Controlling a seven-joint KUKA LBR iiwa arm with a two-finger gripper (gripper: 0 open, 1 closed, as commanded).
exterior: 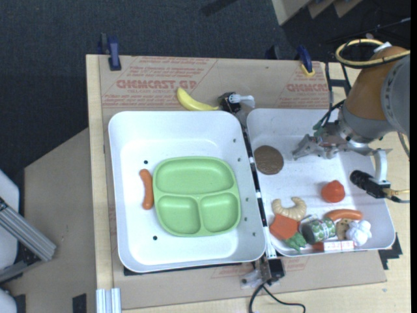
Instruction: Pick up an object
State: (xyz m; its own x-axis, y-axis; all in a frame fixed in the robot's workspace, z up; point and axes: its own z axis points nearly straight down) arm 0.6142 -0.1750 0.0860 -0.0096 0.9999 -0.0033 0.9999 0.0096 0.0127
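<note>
Arm's jaws (311, 147), spread and gripping nothing, hover over the right bin (306, 119) beside the brown cookie (268, 160), lining up a grab.

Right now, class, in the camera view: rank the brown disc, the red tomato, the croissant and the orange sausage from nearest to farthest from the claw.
1. Brown disc, just left of the claw, right bin.
2. Red tomato, below the claw.
3. Croissant, lower, among the pile.
4. Orange sausage, far across in the left bin.

The arm (384, 90) runs off the right edge; small toys (326, 230) overlap.
</note>
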